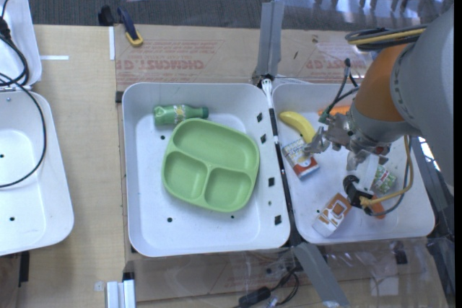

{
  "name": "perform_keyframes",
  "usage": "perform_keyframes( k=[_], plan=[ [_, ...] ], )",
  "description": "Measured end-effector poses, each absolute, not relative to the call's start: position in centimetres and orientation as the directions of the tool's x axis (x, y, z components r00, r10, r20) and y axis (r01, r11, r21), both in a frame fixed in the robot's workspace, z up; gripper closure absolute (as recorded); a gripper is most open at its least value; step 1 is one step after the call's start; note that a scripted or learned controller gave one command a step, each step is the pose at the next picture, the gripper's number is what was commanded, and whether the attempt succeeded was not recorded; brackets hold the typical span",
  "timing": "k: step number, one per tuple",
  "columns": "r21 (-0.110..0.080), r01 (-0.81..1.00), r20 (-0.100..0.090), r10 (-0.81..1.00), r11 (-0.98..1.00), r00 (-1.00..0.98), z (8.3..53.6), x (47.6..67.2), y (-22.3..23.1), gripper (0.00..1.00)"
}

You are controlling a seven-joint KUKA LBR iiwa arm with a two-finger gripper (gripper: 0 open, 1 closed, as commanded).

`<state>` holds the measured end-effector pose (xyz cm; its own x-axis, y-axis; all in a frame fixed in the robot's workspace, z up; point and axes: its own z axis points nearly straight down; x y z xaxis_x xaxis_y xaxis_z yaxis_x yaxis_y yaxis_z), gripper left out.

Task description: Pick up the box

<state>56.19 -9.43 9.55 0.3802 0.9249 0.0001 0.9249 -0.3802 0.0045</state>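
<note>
Grey metal of the gripper [322, 142] hangs low in the right bin [404, 227], tip just beside a small red-and-white box [304, 160]; whether it is spread or closed cannot be told, and nothing shows in its grasp. The box lies flat near the bin's left wall, a banana [297, 124] just behind it and a carton [333, 213] nearer the front. The plate [211, 164] sits in the left bin [137, 177]. The approach looks under way; next it likely needs centring over the box, clear of the banana, before closing and lifting.
</note>
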Motion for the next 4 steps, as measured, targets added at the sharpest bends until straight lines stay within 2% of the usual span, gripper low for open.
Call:
perform_keyframes(
  k=[1, 2, 3, 4],
  plan=[
    [0.005, 0.829, 0.002, 0.829, -0.559, 0.559, 9.6, 58.6, -9.4, 0.0],
    [0.006, 0.832, 0.002, 0.832, -0.555, 0.555, 10.6, 58.7, -9.3, 1.0],
    [0.006, 0.832, 0.002, 0.832, -0.555, 0.555, 10.6, 58.7, -9.3, 0.0],
    [-0.001, 0.72, -0.003, 0.72, -0.694, 0.694, 12.5, 60.6, -15.1, 0.0]
  ],
)
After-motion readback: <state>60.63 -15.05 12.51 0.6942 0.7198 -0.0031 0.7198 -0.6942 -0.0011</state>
